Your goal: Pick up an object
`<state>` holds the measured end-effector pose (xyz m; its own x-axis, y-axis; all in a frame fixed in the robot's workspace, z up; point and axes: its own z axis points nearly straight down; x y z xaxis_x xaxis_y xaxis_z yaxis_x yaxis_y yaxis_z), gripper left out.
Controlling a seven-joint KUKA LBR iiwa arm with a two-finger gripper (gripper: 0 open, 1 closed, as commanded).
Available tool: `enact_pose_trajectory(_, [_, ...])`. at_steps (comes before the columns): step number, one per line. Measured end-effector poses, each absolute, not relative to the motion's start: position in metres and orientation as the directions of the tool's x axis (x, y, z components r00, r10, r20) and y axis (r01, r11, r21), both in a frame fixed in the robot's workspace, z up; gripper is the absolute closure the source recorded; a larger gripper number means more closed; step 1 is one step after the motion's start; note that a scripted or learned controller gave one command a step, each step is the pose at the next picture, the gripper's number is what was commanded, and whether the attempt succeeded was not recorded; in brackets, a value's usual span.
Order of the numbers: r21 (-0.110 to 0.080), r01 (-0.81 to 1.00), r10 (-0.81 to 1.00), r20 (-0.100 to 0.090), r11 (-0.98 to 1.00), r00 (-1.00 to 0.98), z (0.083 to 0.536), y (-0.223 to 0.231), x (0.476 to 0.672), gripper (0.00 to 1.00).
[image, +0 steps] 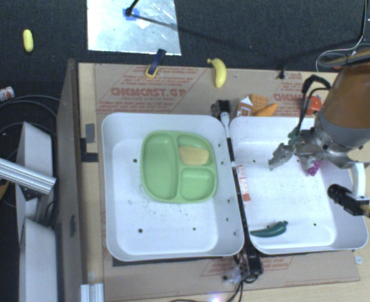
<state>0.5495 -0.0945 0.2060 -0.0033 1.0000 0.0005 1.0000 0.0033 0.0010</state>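
Note:
My gripper (pixel 280 157) hangs over the middle of the right bin (pixel 345 234), reaching in from the right and tilted to the left. A small purple thing (pixel 312 167) sits right beside the gripper body, partly hidden by it; I cannot tell whether it is held. A dark green pepper-like object (pixel 270 229) lies near the front of the right bin, well apart from the gripper. In the left bin (pixel 125 231) rests a green divided plate (pixel 163 168) with a pale yellow item (pixel 194 155) in its upper right compartment.
Behind the bins, on the cardboard, lie a yellow banana (pixel 219 72) and an orange carrot-like item (pixel 264 109). A ridge (pixel 235 181) separates the two bins. White blocks and cables stand off the bench at the left.

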Motion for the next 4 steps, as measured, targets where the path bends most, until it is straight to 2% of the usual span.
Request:
enact_pose_trajectory(1, [0.008,1.000,1.000,-0.004,-0.001,0.001,0.203,-0.174,0.602,0.00])
enact_pose_trajectory(2, [0.006,1.000,1.000,-0.002,0.001,-0.001,0.215,-0.203,0.617,0.00])
enact_pose_trajectory(3, [0.003,1.000,1.000,-0.002,0.001,-0.001,0.196,-0.207,0.618,0.00])
enact_pose_trajectory(4, [-0.003,1.000,1.000,0.001,0.004,-0.004,0.083,-0.206,0.623,0.00])
